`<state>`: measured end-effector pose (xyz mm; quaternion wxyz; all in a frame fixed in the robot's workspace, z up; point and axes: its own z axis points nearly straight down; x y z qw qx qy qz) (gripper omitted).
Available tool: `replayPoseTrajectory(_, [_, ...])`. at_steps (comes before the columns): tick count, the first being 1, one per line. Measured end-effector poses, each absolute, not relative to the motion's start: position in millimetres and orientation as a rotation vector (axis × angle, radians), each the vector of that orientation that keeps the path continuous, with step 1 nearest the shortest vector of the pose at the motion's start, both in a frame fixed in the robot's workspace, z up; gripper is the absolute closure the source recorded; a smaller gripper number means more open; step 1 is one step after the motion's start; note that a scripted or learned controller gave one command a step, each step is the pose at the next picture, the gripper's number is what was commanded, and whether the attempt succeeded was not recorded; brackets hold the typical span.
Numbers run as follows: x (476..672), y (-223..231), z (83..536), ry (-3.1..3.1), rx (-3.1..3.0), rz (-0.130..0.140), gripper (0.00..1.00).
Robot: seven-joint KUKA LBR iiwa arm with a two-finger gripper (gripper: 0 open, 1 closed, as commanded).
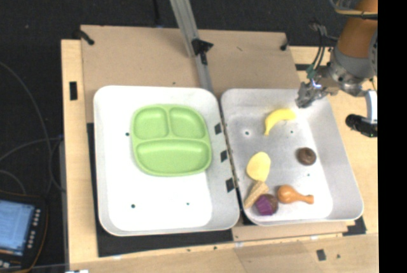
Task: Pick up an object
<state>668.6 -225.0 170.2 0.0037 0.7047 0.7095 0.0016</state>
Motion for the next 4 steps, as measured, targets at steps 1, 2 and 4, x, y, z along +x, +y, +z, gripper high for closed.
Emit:
replayPoseTrajectory(1, [667.1, -226, 236, 2.221, 2.208, 0.006, 1.00])
replayPoseTrajectory(2, [667.0, -227, 207, 2.227, 2.214, -0.004, 1.00])
replayPoseTrajectory(4, [653.1, -123, 214, 2.228, 2.215, 0.000, 1.00])
